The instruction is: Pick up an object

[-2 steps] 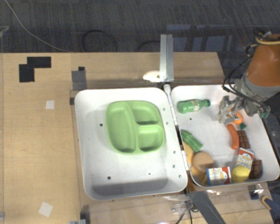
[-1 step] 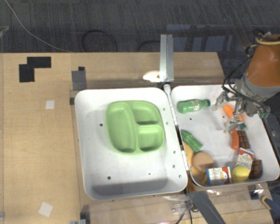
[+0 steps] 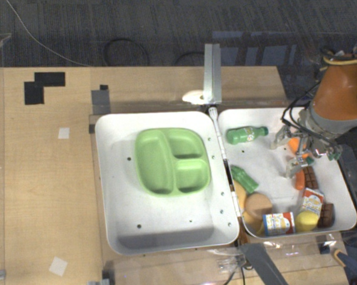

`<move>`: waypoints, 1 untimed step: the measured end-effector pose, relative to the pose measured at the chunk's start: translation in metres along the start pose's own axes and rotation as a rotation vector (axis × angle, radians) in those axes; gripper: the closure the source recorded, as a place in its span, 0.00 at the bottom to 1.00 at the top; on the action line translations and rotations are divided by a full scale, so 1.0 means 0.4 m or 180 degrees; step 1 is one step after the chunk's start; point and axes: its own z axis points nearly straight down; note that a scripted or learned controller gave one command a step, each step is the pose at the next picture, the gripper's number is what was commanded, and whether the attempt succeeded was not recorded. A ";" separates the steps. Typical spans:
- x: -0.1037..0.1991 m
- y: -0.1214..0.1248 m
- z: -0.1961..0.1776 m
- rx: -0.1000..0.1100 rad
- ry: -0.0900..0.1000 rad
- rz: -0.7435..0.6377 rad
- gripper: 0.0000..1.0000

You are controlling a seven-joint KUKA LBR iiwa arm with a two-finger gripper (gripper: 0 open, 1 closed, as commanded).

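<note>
My gripper (image 3: 300,157) hangs low over the right part of the right bin (image 3: 267,120), under the orange-banded wrist (image 3: 342,93). An orange carrot-like piece (image 3: 300,179) lies right below it, beside a brown chocolate bar (image 3: 311,177). Another small orange bit (image 3: 294,143) shows close against the gripper's body. I cannot make out whether anything sits in its grasp. Elsewhere in the bin lie a green bottle (image 3: 246,134) at the back, a second green bottle (image 3: 244,179) at the left wall, a tan bun (image 3: 258,204), a can (image 3: 277,224), a yellow lemon (image 3: 306,221) and a small carton (image 3: 312,201).
The left bin (image 3: 117,173) holds a green divided tray (image 3: 171,160). A metal post (image 3: 212,70) stands at the back between the bins. Black cables (image 3: 297,110) loop off the wrist above the right bin's far corner. Wooden bench stretches to the left.
</note>
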 end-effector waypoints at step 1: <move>-0.013 0.000 -0.039 0.0015 -0.0047 -0.0011 1.00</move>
